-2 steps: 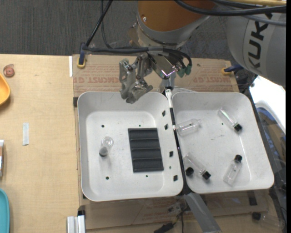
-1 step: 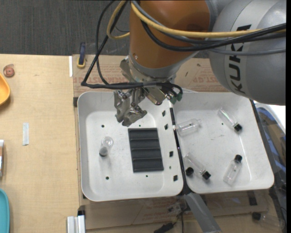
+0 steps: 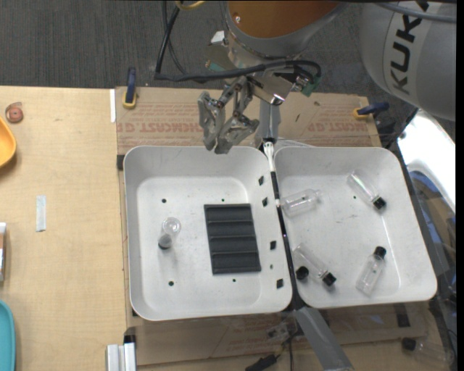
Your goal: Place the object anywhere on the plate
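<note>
Here the tool hangs over the back rim of the left bin, its metal fingers spread a little apart with nothing between them. Well to its left, beyond the bins, the wooden counter carries an orange dish cut by the picture's edge and a small pale strip. Down and to the left of the tool, a clear vial with a dark cap stands on the left bin's floor (whether it leans at all is hard to judge). Almost straight below the tool, in the middle of that bin, lies the black ribbed plate, apart from the vial and with nothing on it. To the tool's lower right is the right bin, with five more clear vials lying on their sides: one near the dividing wall, one toward the back, two near the front beside each other, and one farther right. Above the tool, the arm's orange band reaches in from the top.
</note>
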### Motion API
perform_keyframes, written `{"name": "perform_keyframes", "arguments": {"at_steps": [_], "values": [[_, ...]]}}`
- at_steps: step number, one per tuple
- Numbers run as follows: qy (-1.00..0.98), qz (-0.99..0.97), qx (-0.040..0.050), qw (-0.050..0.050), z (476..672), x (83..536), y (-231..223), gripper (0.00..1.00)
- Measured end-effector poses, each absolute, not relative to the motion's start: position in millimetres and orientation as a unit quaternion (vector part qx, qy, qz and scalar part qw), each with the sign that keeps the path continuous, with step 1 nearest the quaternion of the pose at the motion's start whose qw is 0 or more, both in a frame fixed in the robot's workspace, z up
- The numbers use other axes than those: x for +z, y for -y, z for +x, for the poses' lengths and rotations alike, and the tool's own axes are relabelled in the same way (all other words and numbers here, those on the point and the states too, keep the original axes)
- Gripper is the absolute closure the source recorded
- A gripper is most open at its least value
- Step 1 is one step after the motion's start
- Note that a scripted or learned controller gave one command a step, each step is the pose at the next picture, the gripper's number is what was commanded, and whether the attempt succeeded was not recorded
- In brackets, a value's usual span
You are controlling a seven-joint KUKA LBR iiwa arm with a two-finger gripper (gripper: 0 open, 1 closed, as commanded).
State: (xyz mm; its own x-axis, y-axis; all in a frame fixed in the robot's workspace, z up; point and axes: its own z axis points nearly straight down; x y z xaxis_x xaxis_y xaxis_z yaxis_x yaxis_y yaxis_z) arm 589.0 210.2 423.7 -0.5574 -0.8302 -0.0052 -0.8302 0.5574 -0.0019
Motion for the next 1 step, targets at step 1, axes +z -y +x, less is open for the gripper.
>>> {"name": "perform_keyframes", "arguments": {"at_steps": [1], "values": [[-0.872, -0.489, 0.001, 0.002, 589.1, 373.3, -210.0, 1.0]]}}
